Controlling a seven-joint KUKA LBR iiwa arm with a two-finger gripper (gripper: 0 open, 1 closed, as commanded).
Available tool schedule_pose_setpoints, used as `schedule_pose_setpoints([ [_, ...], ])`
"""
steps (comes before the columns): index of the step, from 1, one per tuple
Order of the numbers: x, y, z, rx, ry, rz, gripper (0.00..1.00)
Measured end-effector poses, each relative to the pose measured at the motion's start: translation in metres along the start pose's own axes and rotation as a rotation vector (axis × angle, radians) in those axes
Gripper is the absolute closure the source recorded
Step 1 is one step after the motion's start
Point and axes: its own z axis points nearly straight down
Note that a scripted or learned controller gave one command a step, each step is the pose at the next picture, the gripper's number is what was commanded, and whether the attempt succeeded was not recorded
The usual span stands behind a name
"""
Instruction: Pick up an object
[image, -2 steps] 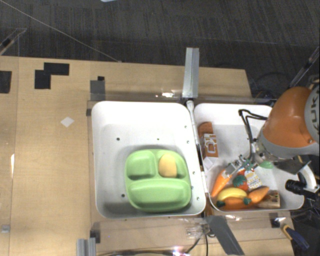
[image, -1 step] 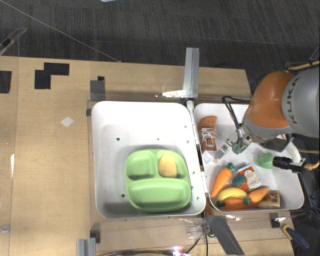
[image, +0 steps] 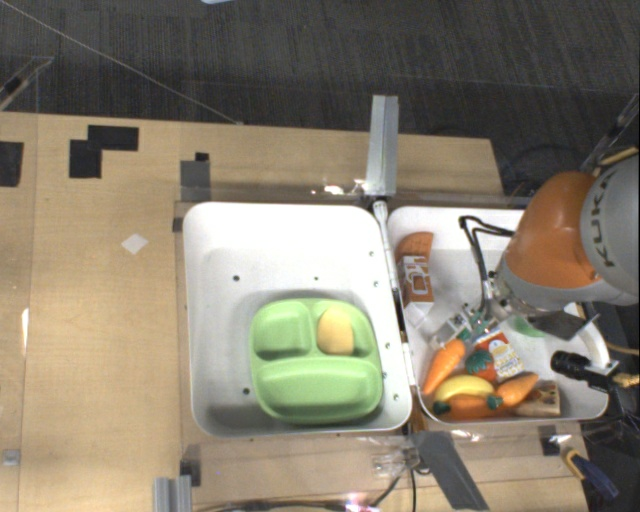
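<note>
Claw low in right white bin, finger state unclear, beside orange plastic carrot, yellow banana

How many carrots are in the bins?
2. One carrot lies at the left of the toy pile in the right bin, above the banana; the other carrot lies right of the banana. The arm may hide more.

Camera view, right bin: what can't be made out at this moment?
- Gripper: the arm's wrist covers it from above, so the state of its grasp is hidden.
- Right bin: the arm hides its right part.
- Brown packet: label print too small to read.
- Toys near the carrot: overlapping, outlines unclear.
</note>
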Motion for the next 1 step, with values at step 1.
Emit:
schedule_pose_setpoints([
  [1,0.0038,-0.0063,0.007,-0.01,-0.007,0.079,0.0],
])
